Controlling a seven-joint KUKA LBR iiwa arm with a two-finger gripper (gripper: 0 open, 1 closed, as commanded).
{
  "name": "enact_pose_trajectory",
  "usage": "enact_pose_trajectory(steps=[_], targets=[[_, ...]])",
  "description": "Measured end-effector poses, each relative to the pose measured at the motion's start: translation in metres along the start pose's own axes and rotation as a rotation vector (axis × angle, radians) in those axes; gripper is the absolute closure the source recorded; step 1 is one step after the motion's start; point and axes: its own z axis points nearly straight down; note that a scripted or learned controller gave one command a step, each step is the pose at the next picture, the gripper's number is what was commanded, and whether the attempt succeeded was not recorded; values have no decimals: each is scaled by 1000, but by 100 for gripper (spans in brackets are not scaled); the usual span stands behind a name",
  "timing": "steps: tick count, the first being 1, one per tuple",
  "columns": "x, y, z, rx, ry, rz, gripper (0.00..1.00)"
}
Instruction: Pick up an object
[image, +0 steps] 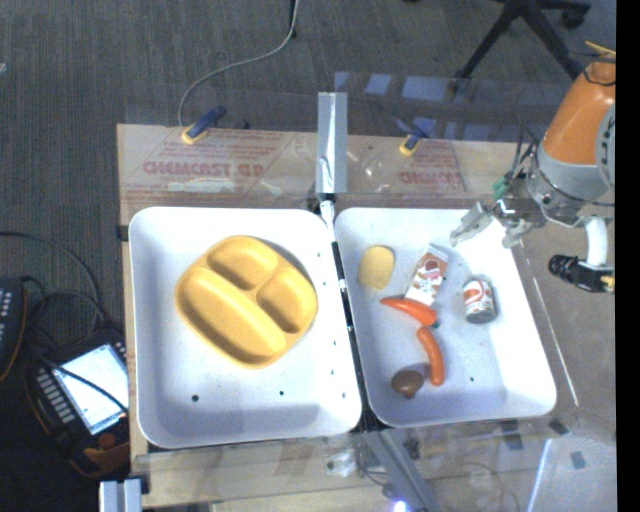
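Can (480, 300) at right bin's (530, 395) three o'clock: light, stiff, slippery; grasp across sides. End effector (490, 222) open, empty.

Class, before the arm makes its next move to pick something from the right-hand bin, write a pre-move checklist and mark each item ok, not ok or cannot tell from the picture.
1. Gripper holds nothing: ok, nothing sits between its fingers.
2. Gripper poised over the shallow white right bin: ok, at its far right corner.
3. Targets present: ok; small red-and-white can, red-and-white carton, pale yellow round piece, two orange carrot-shaped pieces, brown round piece.
4. Can stands apart from neighbours: ok.
5. Carton clear of the upper carrot: cannot tell, they look touching.
6. Yellow divided tray in the left bin, out of the way: ok.
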Motion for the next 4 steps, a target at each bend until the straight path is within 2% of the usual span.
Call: enact_pose_trajectory(steps=[1, 2, 3, 4], targets=[[47, -2, 98, -12, -5, -1, 0], [48, -1, 86, -15, -7, -2, 100], [47, -1, 87, -14, -7, -2, 0], [43, -47, 97, -14, -5, 1, 0]])
